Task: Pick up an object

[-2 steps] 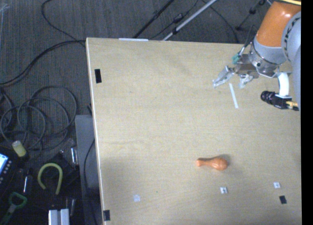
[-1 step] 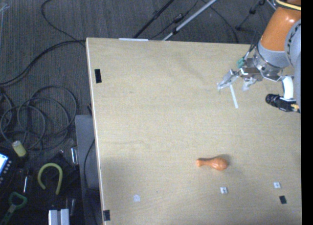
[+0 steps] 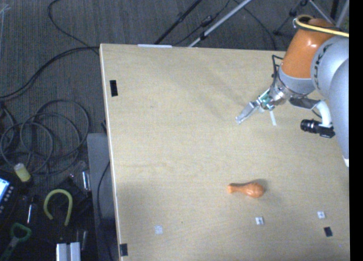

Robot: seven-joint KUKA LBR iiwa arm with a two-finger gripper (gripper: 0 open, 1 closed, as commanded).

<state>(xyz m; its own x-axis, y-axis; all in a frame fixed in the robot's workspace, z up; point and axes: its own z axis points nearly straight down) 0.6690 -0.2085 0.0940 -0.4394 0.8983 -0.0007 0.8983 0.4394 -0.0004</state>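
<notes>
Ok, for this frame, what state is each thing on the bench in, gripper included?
gripper: above the bench top, fingers spread open, nothing between them.
orange object: lying on its side on the bench, apart from the gripper, untouched.
arm: reaching in from the right, wrist angled down.

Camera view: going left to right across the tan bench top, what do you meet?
Black marker near the left edge → orange pear-shaped object → gripper → grey arm with its orange band
</notes>
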